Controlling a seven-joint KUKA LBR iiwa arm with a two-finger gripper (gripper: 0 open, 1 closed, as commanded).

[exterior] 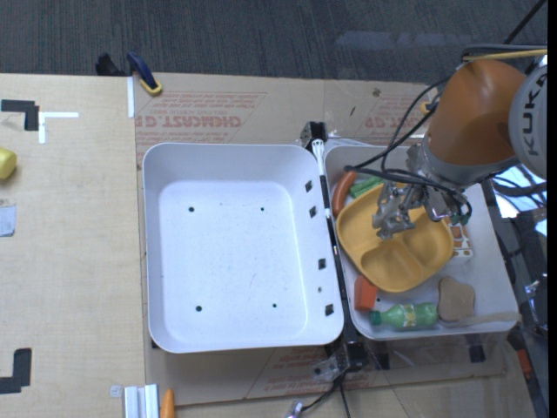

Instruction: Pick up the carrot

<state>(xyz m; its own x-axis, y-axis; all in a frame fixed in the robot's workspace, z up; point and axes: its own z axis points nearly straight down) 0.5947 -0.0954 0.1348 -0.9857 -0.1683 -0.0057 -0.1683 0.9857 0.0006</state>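
Observation:
The carrot [343, 191] is a slim orange piece at the left side of the right bin [492, 259]. It lies along the bin's wall, and its lower end is tucked under the rim of a yellow dish [400, 259]. My gripper [393, 219] hangs over the upper middle of that dish, to the right of the carrot and apart from it. Nothing shows in its grasp. The orange band of the arm [474, 111] rises behind it at the upper right.
A green item [365, 184] lies beside the carrot's top. A red-orange piece [365, 295], a green bottle [406, 316] and a brown lump [456, 299] crowd the right bin's near edge. The left bin [157, 233] adjoins it. A yellow object [5, 164] sits far left.

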